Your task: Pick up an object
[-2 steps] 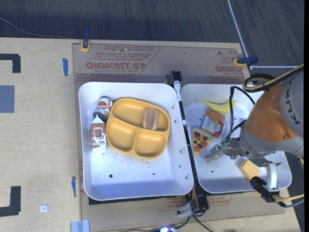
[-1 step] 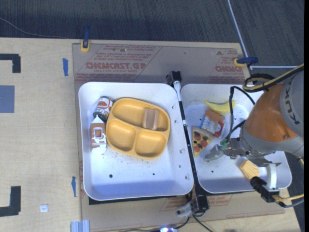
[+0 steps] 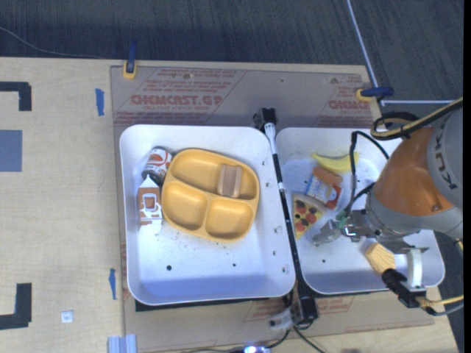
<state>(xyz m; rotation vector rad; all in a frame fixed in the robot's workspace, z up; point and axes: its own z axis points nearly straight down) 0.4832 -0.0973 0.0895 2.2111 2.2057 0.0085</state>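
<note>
My gripper (image 3: 327,232) is low in the right bin (image 3: 324,282), near its left wall. It sits just right of a flat card with coloured dots (image 3: 303,213). A blue and orange snack packet (image 3: 324,187) lies just behind the gripper. A yellow banana (image 3: 333,162) lies at the back of the same bin. Nothing can be seen held in the gripper. The arm's orange band (image 3: 408,182) covers the bin's right side.
The left bin (image 3: 199,271) holds a yellow compartment tray (image 3: 207,195) with a brown block (image 3: 229,180) in one section. A small can (image 3: 154,164) and an orange and white box (image 3: 149,206) lie along its left side. A black divider bar (image 3: 280,190) separates the bins.
</note>
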